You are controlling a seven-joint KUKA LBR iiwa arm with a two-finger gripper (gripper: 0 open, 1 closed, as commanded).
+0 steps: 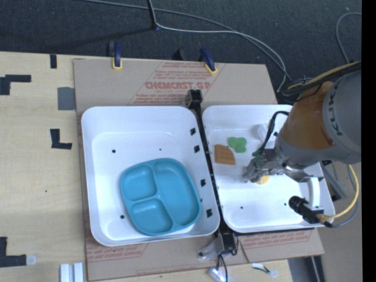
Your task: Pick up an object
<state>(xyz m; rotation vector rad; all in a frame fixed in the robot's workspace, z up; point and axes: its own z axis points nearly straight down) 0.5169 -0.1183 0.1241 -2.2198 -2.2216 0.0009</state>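
Gripper (258, 172) low in right bin (258, 216) over yellow object (264, 180); grip state unclear. Blue tray (158, 195) in left bin (100, 134).

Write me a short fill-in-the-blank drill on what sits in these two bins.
1. The blue divided plate lies in the ____ bin.
2. The plate has ____ compartments.
3. The brown piece lies beside a ____ piece in the right bin.
4. The gripper hangs over the ____ bin.

Missing words: left; three; green; right
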